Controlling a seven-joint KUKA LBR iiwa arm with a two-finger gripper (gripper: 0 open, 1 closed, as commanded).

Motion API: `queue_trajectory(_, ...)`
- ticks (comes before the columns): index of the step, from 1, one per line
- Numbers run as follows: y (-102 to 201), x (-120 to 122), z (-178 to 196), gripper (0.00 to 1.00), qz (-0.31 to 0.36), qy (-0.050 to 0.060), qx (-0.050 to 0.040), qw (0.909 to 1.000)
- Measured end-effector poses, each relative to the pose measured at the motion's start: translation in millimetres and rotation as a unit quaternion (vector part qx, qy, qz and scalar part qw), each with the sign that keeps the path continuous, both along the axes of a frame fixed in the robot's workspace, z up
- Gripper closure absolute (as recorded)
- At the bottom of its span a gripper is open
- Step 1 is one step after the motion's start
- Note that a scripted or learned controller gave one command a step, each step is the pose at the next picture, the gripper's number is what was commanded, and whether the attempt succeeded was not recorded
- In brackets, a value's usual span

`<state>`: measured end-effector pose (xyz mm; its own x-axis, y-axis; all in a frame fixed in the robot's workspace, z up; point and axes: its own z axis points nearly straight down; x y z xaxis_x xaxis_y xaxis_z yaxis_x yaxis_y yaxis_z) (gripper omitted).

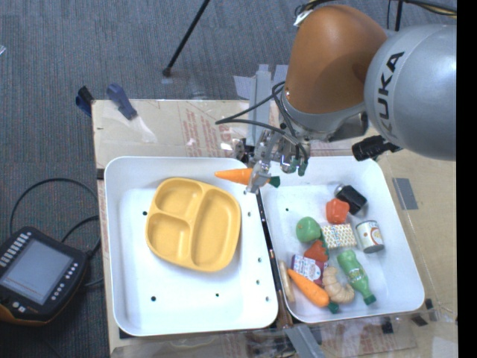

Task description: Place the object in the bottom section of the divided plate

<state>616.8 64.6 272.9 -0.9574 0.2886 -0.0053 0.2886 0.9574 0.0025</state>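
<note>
The gripper [262,176] was clenched on the green end of a toy carrot [235,175], carrying it above the left bin's [119,274] far edge, just short of the yellow 3-section divided plate [195,224] for placing
</note>
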Motion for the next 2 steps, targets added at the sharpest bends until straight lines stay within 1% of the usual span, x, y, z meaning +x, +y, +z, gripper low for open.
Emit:
queue_trajectory(1,-10,22,62,1.00,0.045,0.000,-0.0003,0.9990)
queue_trajectory(2,43,11,-96,1.00,0.050,0.012,-0.0008,0.9987)
